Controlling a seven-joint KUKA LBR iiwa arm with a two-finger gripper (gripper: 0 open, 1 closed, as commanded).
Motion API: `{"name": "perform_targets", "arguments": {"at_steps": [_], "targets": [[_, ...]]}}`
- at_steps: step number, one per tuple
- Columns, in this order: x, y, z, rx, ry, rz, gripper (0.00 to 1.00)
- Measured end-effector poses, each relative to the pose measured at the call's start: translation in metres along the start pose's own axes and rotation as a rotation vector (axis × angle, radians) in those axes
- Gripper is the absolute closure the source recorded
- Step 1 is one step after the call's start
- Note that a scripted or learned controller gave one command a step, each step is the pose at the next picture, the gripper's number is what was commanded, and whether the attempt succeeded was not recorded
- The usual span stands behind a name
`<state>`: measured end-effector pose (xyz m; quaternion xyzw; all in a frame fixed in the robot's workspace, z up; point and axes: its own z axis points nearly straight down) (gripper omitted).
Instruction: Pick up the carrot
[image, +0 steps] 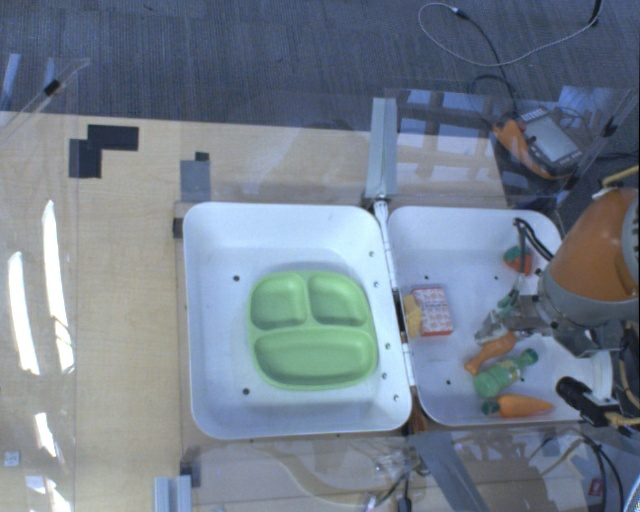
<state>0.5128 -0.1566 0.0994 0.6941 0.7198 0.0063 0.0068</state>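
The pincer (497, 325) hangs low over the right bin (450, 225), just above the upper end of an orange carrot (490, 352) that lies near the middle of that bin; from this slant I cannot tell whether its tips are apart or together. A second carrot (524, 405) rests near the bin's front edge, beside a green bottle (504, 374), and a third orange piece (518, 261) lies further back by the arm.

To do this step well, the pincer should, in my judgement, settle on one carrot and straddle it across its short width, not along its length. The middle carrot seems the nearest candidate (the bottle sits just beside its lower side, so a careless descent could nudge both). Centring the grasp on the thick part of the body would give the firmest hold, with the closing line turned crosswise to the carrot.

That carrot's long axis runs diagonally, from lower left to upper right in the camera view, its narrower end pointing down-left toward the printed card (432, 310). The front carrot lies nearly level, its green top toward the left and its tip toward the right.
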Motion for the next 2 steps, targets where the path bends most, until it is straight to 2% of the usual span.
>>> {"name": "perform_targets", "arguments": {"at_steps": [1,2], "targets": [[0.077,0.037,-0.085,0.013,0.001,-0.034,1.00],[0.139,0.052,-0.084,0.014,0.002,-0.201,1.00]]}}
